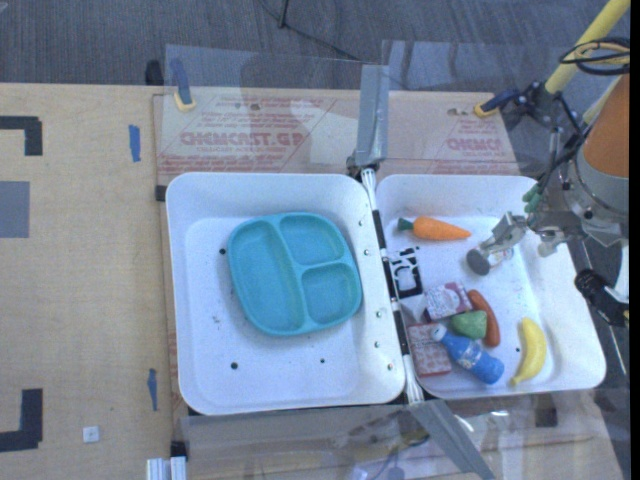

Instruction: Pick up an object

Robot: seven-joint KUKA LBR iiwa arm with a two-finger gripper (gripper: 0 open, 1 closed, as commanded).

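The bench carries two shallow white bins side by side. The left bin holds a teal divided plate with three compartments, lying flat near the bin's centre and slightly rotated. A grey divider strip runs above the seam where the bins meet. The right bin holds the loose items. A toy carrot lies near its upper left, orange with a green stub pointing left. Below it, against the left wall, sits a black-and-white tag. Further down is a cluster: a small printed packet, a flat red-edged card or packet, a green item, a red item just beside it, and a blue bottle lying on its side, all touching or nearly so. A yellow banana lies apart to the right of the cluster. The gripper hangs over the upper middle of the right bin, right of the carrot and above the cluster, with nothing seen between its fingers; whether they are open or closed cannot be determined. The arm enters from the right edge.
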